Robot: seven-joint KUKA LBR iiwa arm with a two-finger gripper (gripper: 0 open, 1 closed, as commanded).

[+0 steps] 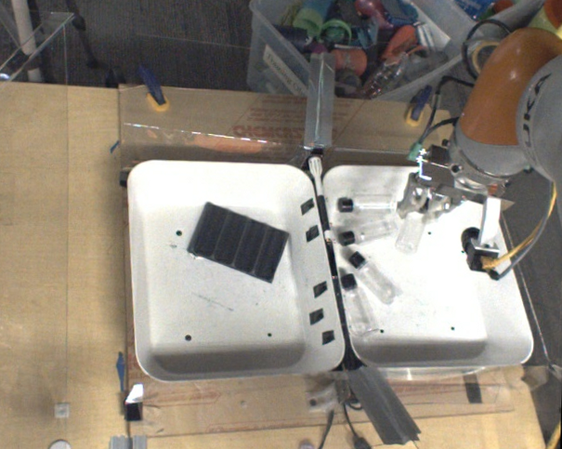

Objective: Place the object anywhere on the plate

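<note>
A black ridged plate lies flat in the left white bin. My gripper hangs over the upper middle of the right bin. Its fingers are shut on the top of a clear vial, which hangs upright just below them. The plate is far to the left of the gripper, across the divider between the bins.
Several more clear vials with black caps lie along the left side of the right bin. A black clip dangles on a cable by the arm. A crate of colourful items stands behind the bins.
</note>
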